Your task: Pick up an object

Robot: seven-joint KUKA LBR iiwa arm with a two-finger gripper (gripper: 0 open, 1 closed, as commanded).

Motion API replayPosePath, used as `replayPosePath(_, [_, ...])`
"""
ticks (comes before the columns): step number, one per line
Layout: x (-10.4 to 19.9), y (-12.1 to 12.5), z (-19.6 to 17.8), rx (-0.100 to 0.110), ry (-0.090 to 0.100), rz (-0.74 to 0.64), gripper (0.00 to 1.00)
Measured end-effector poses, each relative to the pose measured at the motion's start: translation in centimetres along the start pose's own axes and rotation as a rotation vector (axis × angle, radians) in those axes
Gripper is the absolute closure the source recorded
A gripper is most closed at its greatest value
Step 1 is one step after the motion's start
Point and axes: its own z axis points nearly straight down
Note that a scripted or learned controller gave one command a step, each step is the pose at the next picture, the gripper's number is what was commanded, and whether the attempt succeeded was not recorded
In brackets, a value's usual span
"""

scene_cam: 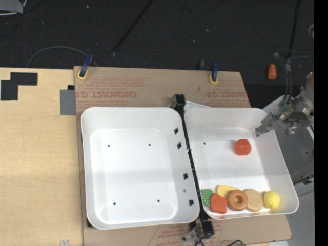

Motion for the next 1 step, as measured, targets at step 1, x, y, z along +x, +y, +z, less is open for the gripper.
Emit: replayPosePath(1, [-0.82,2.42,18.21,0.008,0.003,-0.001,0.00])
